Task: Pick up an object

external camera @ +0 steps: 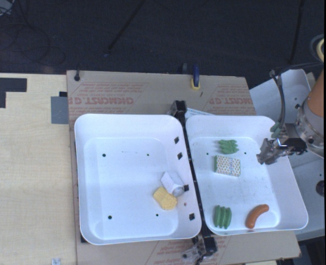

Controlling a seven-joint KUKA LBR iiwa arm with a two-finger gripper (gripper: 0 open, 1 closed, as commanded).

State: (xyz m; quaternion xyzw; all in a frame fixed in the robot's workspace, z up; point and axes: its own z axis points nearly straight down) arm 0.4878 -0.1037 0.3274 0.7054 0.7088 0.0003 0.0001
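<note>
Gripper over right bin's right side, nothing visibly between fingers

The gripper hovers, seemingly empty, near the patterned packet.

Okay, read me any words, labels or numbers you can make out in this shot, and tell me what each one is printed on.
Red lettering on the cardboard sheet under the two bins: printed upside down and partly covered, too blurred to read with certainty.
Small patterned card in the right bin: it bears a bluish mark, too small to read.
The left bin, the toy foods and the gripper carry no readable text.
</note>
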